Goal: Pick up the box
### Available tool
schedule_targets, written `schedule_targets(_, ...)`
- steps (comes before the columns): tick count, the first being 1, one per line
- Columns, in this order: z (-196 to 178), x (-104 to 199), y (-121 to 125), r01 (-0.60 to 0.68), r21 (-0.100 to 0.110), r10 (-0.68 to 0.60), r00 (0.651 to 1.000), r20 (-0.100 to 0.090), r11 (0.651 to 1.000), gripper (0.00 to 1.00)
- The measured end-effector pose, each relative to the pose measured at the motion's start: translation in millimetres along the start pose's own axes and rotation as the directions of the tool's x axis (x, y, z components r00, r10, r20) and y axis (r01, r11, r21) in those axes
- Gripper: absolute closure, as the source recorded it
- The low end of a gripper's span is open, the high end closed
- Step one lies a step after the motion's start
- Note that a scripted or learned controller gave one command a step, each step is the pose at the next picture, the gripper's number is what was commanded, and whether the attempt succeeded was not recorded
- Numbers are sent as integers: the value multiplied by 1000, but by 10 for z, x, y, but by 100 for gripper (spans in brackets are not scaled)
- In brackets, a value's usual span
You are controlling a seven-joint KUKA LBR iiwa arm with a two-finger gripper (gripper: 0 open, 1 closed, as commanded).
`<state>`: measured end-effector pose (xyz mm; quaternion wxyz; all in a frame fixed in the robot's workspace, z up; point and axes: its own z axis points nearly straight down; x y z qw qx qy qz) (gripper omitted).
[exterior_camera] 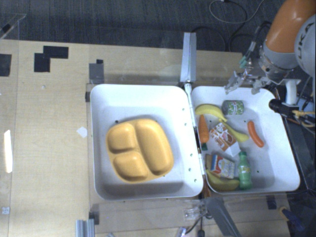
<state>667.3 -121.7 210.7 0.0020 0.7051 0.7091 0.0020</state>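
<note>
Nothing is lifted yet, by my read. My gripper [245, 80] hangs with spread, empty fingers over the right bin's [289, 174] far edge, while the box [225, 167] lies near the front among the food items, untouched.

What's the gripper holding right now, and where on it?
Nothing. The gripper hangs over the right bin's far edge, nothing between its fingers; the box lies untouched.

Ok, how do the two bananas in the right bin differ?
The upper banana lies along the far side, near the can, with most of its length showing. The lower banana lies at the near edge, largely covered by the box and the green bottle. Both are yellow, curved, and in the right bin.
</note>
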Motion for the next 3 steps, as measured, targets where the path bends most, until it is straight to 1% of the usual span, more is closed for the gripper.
schedule_targets(1,1226,-524,31,11,-4,-11,1000,2,1000,0)
schedule_targets(2,1065,-513,74,16,-17,-16,1000,5,1000,100)
schedule_targets(3,861,-431,30,-3,-2,3,1000,1,1000,100)
